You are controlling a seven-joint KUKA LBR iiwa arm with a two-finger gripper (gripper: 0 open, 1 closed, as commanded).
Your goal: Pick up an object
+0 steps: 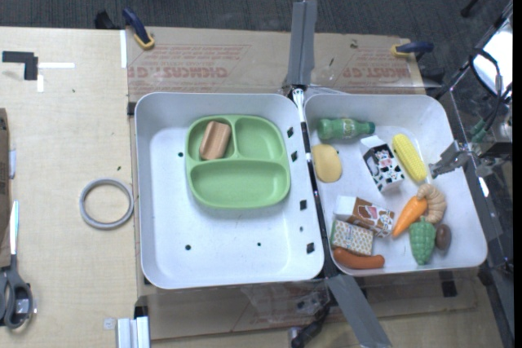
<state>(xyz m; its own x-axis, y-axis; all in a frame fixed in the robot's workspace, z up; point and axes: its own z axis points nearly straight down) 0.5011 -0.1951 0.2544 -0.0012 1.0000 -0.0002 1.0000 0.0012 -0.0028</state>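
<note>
The right bin (457,126) holds several toy foods: a green bottle (345,127), a yellow lemon (327,163), a cow-print carton (383,167), a corn cob (409,157), a carrot (409,214), a green leafy piece (422,242), two small snack packets (363,226) and a red sausage (358,259). In the left bin (159,240) lies a green divided plate (241,183) with a tan bread piece (214,140) in its upper left compartment. A grey pointed part that looks like my gripper (449,160) sits at the right bin's right rim, beside the corn cob and touching nothing.
A grey bar (302,45) runs between the bins at the back. On the bench to the left lie a tape ring (106,202) and scissors (15,289). Blue-yellow clamps (139,27) hold cardboard behind the bins. Cables and frame parts crowd the right edge.
</note>
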